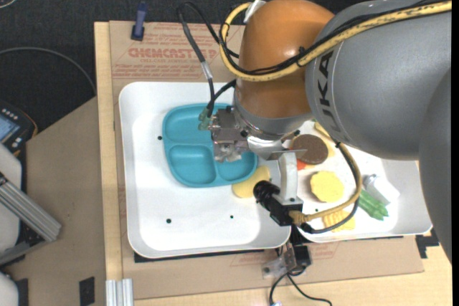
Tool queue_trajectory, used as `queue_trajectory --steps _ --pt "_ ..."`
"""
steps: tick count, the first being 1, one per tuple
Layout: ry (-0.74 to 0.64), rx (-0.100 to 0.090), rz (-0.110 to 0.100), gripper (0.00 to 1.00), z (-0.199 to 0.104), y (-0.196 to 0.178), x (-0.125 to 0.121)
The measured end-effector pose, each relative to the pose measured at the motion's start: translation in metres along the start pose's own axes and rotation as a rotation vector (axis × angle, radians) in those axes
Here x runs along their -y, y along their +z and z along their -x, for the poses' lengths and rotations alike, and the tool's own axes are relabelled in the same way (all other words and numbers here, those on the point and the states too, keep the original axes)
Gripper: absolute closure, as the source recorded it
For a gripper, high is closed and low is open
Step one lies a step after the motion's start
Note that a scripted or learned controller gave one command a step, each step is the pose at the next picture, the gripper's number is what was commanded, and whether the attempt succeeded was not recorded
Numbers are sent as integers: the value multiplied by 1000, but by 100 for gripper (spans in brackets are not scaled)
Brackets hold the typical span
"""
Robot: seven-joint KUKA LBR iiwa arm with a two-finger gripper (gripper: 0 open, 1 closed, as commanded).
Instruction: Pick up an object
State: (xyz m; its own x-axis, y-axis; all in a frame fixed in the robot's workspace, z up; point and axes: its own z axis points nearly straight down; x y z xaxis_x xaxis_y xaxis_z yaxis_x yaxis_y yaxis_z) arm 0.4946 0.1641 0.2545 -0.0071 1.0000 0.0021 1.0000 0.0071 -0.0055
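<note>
Cardboard-topped bench, two bins. Blue tray looks light, stiff, slick plastic (best pinched at a rim). Gripper hangs over it; its state can't be told.

Two bins side by side on your tabletop.
In your left bin a divided tray lies near the far right corner; in your right bin, the round disc sits left of the leafy piece.
</note>
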Motion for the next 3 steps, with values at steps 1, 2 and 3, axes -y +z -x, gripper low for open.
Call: queue_trajectory --steps 1,2,3 --pt "5 -3 20 100 15 -146 16" --pt "12 6 -7 100 44 -9 5" --pt "7 -3 26 100 63 -196 16"
